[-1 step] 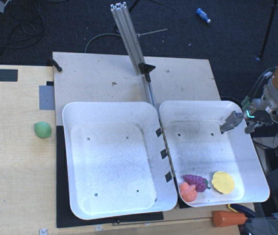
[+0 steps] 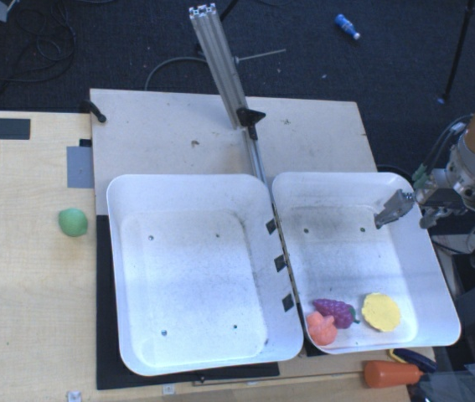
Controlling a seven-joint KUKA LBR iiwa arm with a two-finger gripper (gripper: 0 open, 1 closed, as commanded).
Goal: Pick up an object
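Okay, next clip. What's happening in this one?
A robot arm reaches in from the right, its gripper over the upper right part of the right bin, with nothing between its fingers. Three small objects lie along that bin's near edge: an orange piece, a purple grape bunch and a yellow round piece. A green ball sits on the bench, left of the left bin.

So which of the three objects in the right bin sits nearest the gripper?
The yellow round object, nearest the gripper; the purple one and orange one lie farther left.
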